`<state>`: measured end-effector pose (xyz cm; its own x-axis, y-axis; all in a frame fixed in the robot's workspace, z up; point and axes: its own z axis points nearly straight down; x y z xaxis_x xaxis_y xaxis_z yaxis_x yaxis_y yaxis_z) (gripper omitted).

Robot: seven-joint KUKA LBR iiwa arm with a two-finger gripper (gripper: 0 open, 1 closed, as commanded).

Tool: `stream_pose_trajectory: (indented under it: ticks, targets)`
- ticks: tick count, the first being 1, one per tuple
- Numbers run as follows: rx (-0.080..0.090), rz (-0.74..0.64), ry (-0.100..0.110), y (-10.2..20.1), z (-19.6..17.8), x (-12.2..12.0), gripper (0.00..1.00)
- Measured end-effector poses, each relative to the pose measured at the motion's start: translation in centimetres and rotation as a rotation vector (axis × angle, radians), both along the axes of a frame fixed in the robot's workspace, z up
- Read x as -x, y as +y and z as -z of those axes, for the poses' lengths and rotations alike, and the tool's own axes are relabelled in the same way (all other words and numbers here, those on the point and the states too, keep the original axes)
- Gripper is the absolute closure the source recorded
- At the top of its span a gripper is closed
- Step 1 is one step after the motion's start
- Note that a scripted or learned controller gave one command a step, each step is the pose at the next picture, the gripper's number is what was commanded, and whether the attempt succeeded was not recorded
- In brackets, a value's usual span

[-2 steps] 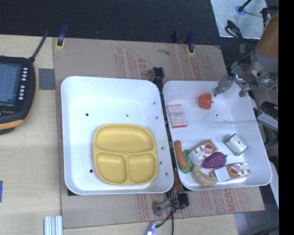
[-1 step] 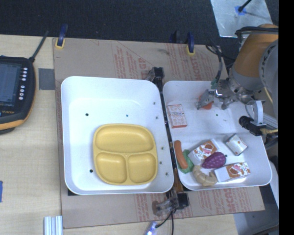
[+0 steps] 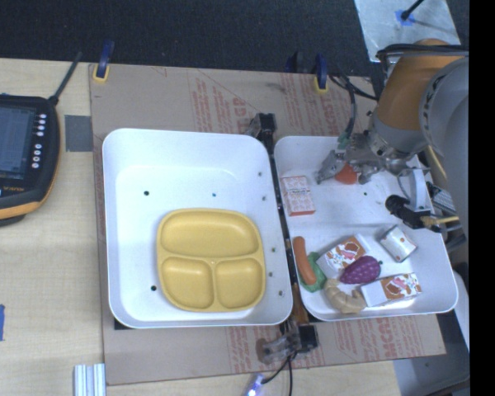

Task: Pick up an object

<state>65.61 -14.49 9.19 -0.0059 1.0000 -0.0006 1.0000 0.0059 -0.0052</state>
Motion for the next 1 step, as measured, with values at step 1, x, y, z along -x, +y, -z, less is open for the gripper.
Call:
stream_pose_trajectory:
  ticks: [1]
  targets:
    - [0.001,0.003,-0.005,-4.21,-9.99,-0.07,0.0]
